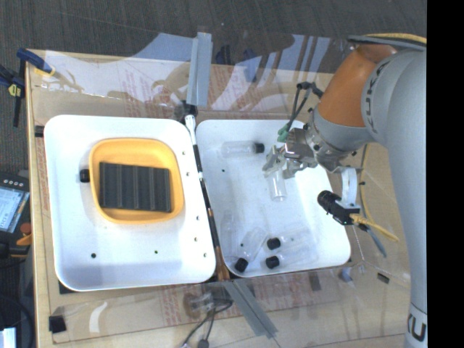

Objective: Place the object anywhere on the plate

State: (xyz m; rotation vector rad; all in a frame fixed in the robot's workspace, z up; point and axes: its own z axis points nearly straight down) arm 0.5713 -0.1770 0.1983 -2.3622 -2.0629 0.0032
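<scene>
While I am reaching in from the right, my arm [377, 93] is hanging over the right bin [217, 194], and my gripper [279, 167] is sitting low over that bin's upper middle. A clear vial [278, 187] is standing out just below my fingertips, and it looks to be caught between them, so I am reading my fingers as closed on it, though the glass is faint against the white floor. Another clear vial with a black cap [241, 149] is lying near the bin's far edge, toward its upper left corner. More clear vials with black caps [264, 249] are lying in a loose group by the near edge. In the left bin [65, 252], the yellow plate [134, 154] is sitting in the upper middle, with a dark ribbed slab [135, 185] lying across it. My vial is well apart from that plate, across the wall between the two bins.
</scene>
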